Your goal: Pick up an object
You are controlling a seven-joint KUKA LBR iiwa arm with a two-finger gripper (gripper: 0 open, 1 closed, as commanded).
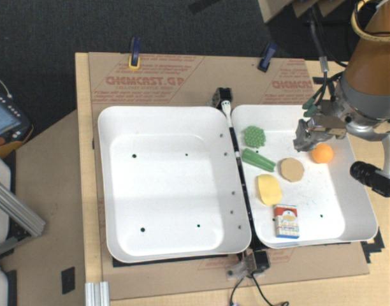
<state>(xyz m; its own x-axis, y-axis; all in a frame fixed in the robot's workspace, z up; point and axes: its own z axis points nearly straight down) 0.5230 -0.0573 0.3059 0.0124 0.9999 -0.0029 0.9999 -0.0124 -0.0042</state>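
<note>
Six objects lie in your right bin [348, 228]. The gripper [304, 139] hovers beside the orange ball [322, 153], at its ten o'clock; its grip state cannot be told. Approach step, seemingly; next, descend squarely over one object.

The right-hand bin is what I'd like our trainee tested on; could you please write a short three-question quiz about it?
1. True or false: the orange ball lies in the right-hand bin, close to the claw.
2. Which item lies nearest the bin's front edge?
A. the green bumpy ball
B. the small printed box
C. the tan round piece
3. Fill in: the yellow block lies between the green wedge and the small printed ____.

Key: 1 true; 2 B; 3 box.
</note>
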